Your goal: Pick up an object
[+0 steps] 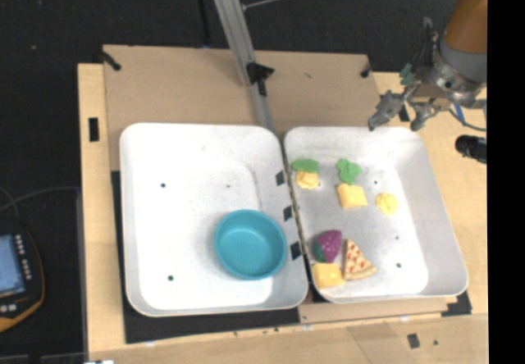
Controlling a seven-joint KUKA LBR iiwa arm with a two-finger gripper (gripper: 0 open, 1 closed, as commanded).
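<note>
The right bin [418, 182] holds several toy foods: a yellow piece with a green top [306, 174], a green piece over a yellow block [351, 186], a small yellow lump [386, 203], a purple piece [328, 244], a pizza slice [357, 260] and a yellow block [327, 275]. In the left bin [180, 182] sits a teal bowl [250, 243]. My gripper [399, 116] hangs above the right bin's far right corner, open, with nothing between its fingers.
A grey metal pole [234, 22] slants up from the bench behind the bins. The brown board [189, 84] lies under both bins. A handheld pendant [12, 268] sits at the far left.
</note>
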